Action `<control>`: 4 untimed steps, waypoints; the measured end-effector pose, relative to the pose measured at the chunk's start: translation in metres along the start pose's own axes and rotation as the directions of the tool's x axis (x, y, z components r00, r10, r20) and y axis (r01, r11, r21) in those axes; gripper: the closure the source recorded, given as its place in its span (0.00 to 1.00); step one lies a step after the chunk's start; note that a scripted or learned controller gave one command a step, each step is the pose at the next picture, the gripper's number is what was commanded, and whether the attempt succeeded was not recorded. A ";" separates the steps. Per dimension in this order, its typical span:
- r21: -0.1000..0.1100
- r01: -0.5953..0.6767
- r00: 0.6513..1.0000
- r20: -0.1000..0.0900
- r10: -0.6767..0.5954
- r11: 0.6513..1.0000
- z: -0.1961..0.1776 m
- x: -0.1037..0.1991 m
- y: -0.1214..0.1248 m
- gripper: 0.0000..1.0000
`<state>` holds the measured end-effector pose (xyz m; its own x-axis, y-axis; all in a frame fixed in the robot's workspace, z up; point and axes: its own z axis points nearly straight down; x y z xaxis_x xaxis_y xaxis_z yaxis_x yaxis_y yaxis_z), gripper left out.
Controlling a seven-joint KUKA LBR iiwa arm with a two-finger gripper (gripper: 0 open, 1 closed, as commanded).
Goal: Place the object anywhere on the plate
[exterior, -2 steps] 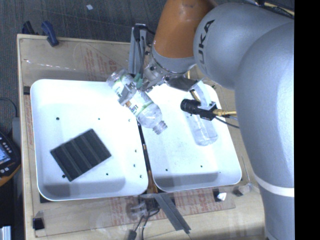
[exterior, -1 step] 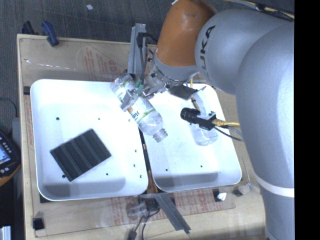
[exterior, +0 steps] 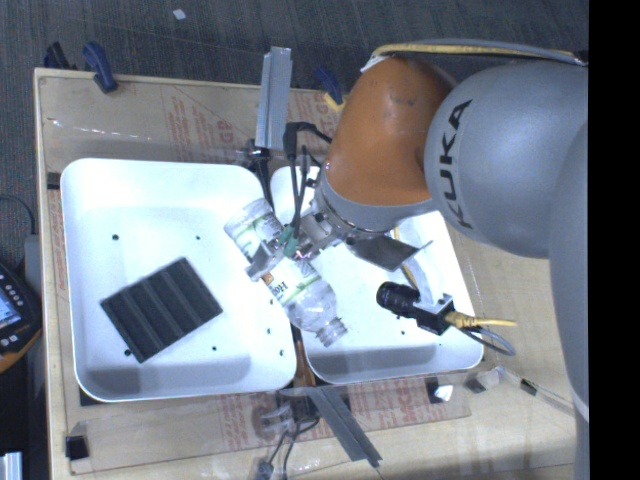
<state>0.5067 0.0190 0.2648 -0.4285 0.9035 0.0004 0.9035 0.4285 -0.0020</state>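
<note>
While the gripper (exterior: 282, 251) presses on it, fingers' spread impossible to tell, a clear crinkled plastic bottle (exterior: 292, 280) lies across both white bins' (exterior: 90, 268) shared rims, its long axis running 11 to 5 o'clock, cap toward 5. At 9 o'clock lies a ribbed black plate (exterior: 161, 308); the bench (exterior: 180, 118) is pale wood.

— What lies around the tabletop (exterior: 150, 423)?

— Dark grey carpeted floor (exterior: 200, 8) beyond its far edge, with one small pale speck (exterior: 179, 14) on it.

— And the tabletop itself?

— Pale wood under a clear sheet with faint red print. Two blue clamps (exterior: 98, 65) grip its far left corner; another blue clamp (exterior: 329, 83) sits further along that edge.

— The light?

— Even, with soft shadows.
</note>
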 end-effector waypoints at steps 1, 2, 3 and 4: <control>0.002 0.002 1.000 0.000 -0.002 1.000 -0.009 -0.001 0.000 1.00; 0.001 0.022 1.000 0.000 -0.022 1.000 -0.010 0.019 -0.011 1.00; -0.001 0.080 0.997 0.001 -0.080 0.997 -0.006 -0.030 0.020 1.00; 0.004 -0.041 0.999 -0.001 0.041 0.999 0.075 -0.052 0.027 1.00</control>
<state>0.5530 -0.0169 0.1897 -0.3915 0.9202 0.0013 0.9202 0.3915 -0.0056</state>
